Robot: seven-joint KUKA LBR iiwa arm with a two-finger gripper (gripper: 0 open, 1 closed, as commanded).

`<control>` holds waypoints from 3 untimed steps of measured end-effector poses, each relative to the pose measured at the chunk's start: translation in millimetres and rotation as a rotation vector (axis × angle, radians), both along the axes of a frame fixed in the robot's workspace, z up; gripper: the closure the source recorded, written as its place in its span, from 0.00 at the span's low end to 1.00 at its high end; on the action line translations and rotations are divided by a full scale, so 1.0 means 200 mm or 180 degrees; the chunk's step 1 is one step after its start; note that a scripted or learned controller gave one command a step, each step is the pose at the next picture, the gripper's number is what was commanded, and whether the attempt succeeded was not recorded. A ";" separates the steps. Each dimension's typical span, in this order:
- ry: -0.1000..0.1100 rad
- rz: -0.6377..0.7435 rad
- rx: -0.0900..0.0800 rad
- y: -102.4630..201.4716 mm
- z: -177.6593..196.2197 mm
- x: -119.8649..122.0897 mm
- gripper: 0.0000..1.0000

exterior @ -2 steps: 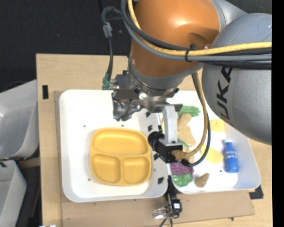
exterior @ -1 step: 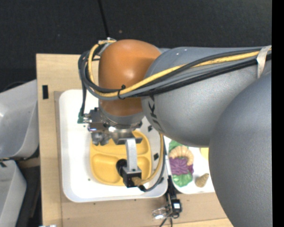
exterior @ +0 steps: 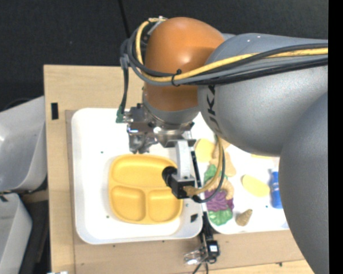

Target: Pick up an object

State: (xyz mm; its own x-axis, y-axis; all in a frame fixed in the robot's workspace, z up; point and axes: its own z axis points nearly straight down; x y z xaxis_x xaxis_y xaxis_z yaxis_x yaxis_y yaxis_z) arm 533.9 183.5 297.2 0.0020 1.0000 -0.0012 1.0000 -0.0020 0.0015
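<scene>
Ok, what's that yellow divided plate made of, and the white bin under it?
Yellow divided plate: likely moulded plastic, smooth with a soft sheen, rounded compartment ridges. White bin: probably plastic too, fairly matte, with rounded corners; coated metal can't be ruled out.

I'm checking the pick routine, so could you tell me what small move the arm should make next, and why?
Probably lower slightly toward the yellow divided tray: the gripper sits at the tray's upper edge in the left bin, and that tray is the nearest object.
</scene>
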 end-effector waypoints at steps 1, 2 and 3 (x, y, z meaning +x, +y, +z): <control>-0.0051 0.0031 0.0033 0.11 0.93 -0.22 1.00; -0.0025 0.0001 0.0001 0.12 1.02 0.32 1.00; 0.0060 0.0016 -0.0018 0.19 0.18 0.12 1.00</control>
State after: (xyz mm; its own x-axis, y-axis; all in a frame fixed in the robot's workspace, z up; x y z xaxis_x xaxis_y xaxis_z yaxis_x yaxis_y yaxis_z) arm 558.3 221.3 334.1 -0.0031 1.0000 -0.0067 0.9998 0.0029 -0.0174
